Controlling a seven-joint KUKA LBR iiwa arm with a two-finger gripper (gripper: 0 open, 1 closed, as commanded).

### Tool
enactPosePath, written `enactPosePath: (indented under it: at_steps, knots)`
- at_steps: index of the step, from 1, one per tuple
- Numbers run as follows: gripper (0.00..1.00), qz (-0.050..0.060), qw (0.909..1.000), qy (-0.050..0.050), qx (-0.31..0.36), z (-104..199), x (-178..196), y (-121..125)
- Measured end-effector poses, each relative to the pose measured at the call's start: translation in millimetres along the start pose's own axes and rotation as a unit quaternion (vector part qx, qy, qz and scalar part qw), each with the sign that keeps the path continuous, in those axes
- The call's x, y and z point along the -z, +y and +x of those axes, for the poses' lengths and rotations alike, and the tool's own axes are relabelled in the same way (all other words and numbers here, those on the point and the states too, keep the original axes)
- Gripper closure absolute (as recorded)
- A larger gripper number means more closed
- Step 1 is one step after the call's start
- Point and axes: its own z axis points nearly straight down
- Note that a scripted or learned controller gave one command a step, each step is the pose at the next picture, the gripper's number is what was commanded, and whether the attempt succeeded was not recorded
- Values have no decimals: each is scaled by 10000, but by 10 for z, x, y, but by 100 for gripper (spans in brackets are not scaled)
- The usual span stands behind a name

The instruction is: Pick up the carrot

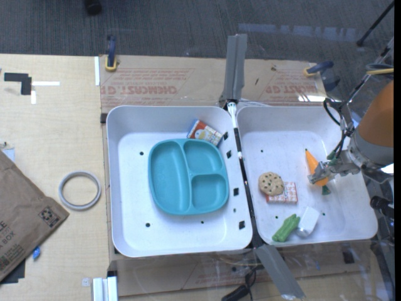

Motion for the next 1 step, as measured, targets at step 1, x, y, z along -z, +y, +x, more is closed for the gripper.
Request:
enactPosePath:
  at_steps: [1]
  knots:
    - [100,-1,9991,-4,434,735,1275,651]
